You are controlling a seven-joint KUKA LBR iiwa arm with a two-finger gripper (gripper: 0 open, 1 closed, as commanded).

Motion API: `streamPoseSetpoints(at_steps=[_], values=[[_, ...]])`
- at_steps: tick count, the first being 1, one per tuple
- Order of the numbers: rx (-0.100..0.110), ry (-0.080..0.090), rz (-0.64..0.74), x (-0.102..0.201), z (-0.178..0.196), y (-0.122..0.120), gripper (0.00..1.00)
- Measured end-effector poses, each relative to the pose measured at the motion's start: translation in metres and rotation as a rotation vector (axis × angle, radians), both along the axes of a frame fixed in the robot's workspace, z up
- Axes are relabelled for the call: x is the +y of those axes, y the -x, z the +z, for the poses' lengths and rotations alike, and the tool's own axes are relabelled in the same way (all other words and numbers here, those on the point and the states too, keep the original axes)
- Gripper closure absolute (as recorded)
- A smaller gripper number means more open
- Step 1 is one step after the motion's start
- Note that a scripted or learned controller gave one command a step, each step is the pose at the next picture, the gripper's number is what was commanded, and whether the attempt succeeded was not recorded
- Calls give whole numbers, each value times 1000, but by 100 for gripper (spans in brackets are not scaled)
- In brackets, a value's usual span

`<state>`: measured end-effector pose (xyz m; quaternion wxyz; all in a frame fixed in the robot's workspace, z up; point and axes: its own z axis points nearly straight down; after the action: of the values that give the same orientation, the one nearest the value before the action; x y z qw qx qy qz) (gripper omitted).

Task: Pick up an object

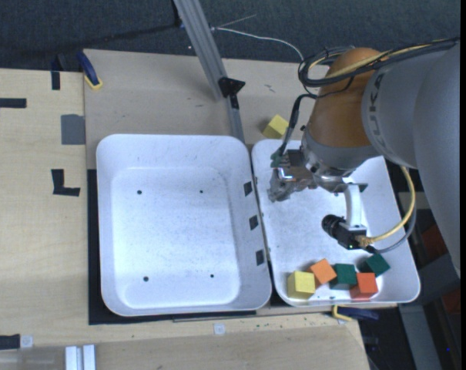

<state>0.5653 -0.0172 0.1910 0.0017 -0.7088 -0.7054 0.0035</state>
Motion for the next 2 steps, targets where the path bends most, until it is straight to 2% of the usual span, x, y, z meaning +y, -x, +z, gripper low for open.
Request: streamPoseSetpoints(at_steps=[1,2], values=[[-8,0,4,-34,1,-47,100],[-8,-4,11,13,3,-81,100]])
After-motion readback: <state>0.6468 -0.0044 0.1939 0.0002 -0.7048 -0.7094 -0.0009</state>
